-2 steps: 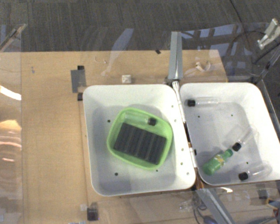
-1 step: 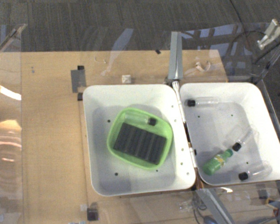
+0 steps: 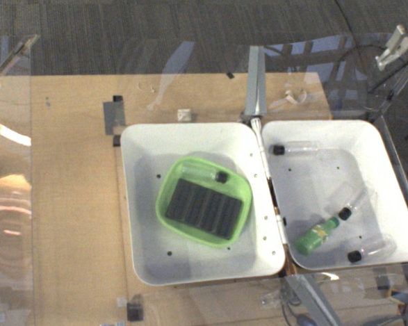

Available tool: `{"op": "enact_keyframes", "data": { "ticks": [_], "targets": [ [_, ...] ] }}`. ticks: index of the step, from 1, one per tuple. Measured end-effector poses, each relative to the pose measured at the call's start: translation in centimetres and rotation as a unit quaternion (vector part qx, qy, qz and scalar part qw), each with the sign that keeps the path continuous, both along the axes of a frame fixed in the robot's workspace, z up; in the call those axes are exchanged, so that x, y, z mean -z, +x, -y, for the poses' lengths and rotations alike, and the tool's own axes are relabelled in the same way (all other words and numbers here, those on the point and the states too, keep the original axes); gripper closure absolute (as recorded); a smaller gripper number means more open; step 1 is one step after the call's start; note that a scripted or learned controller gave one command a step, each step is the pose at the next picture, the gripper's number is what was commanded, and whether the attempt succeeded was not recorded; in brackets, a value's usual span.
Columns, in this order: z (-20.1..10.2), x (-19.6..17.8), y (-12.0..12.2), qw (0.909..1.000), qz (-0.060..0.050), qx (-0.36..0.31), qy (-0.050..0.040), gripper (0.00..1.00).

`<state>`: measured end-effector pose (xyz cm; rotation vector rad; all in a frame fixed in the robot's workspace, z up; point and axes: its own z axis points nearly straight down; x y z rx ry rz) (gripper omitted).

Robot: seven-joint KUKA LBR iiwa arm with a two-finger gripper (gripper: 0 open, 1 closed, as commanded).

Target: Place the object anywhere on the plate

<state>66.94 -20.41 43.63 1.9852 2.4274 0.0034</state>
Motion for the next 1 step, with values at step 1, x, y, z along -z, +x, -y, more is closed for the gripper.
{"op": "enact_keyframes", "data": {
  "ticks": [1],
  "targets": [
    [0.01, 0.00, 0.00, 0.9978, 0.000, 0.066, 0.0003, 0.00]
  ]
}}
